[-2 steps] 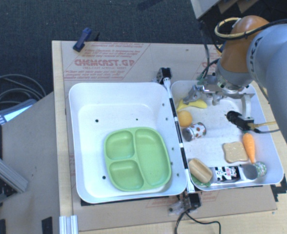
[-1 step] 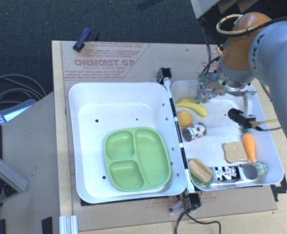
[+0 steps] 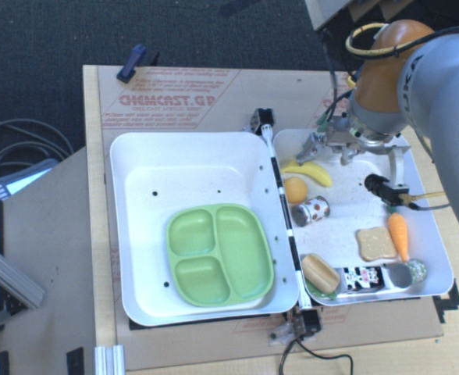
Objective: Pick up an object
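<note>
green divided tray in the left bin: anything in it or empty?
Empty. The green tray lies flat in the left bin, and all three compartments show bare green plastic.

glossy white plastic bins (image 3: 136, 162), matt green tray (image 3: 218, 254)

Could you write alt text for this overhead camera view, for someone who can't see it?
A grey robot arm's gripper hovers over a banana in the right bin, among toy foods including a carrot. The left bin holds a green divided plate.
</note>
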Robot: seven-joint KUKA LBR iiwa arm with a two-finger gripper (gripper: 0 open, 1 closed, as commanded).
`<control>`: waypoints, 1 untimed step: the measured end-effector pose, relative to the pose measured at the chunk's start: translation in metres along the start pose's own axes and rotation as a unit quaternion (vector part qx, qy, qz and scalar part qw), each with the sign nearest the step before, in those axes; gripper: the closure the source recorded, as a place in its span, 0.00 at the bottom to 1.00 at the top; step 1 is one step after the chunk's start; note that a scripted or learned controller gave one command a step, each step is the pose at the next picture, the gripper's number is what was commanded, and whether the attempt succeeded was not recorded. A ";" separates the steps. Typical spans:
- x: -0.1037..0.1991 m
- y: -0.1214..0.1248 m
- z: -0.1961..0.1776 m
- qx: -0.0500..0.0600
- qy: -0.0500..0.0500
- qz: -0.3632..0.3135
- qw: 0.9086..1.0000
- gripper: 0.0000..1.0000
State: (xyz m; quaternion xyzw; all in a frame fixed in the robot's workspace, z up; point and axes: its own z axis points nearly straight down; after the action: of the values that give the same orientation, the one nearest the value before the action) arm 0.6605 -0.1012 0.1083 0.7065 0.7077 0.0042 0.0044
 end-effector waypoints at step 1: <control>0.007 -0.032 0.024 0.007 0.000 0.001 1.000 0.00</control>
State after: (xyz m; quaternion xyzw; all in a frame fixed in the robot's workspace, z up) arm 0.6293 -0.0939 0.0842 0.7074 0.7068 -0.0005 -0.0009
